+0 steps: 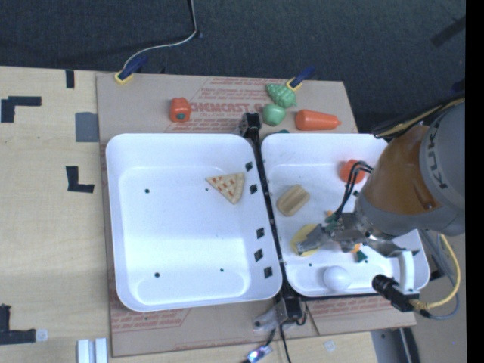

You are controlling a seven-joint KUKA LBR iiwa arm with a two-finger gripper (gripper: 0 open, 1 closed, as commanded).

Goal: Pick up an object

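My gripper (314,238) reaches into the right bin (302,151) from the right, low over a yellow banana-like piece (302,240) near the bin's middle. The fingertips sit right at that piece; whether they grip it is unclear. Just above it lies a tan bread-like piece (292,200). A white egg-shaped object (336,278) rests near the bin's front edge. An orange-red object (349,170) shows at the bin's back, partly hidden by the arm. In the left bin (151,263) lies a tan pizza-slice wedge (228,185).
Behind the bins on the cardboard lie a red pepper-like toy (180,110), a green toy (277,103) and an orange carrot (316,119). Black clips (251,123) run along the divider between the bins. The grey and orange arm (412,180) covers the right bin's right side.
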